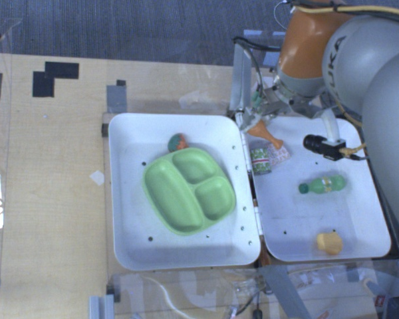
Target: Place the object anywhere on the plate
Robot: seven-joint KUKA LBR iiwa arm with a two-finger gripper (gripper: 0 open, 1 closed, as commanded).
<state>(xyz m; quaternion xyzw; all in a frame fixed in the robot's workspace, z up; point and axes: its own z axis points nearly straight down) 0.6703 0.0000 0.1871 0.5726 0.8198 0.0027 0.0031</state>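
Pale wood bench (53,198); glossy green three-compartment plate (189,190) in left bin (120,244); gripper (253,119) jaw state unclear

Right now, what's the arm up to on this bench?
The arm is over the right bin's far left corner, its gripper low beside an orange drumstick-shaped toy. A grasp can't be confirmed. Also in that bin: a small patterned packet, a green bottle and a yellow piece. The green divided plate sits in the left bin, a small orange-green item at its far edge.
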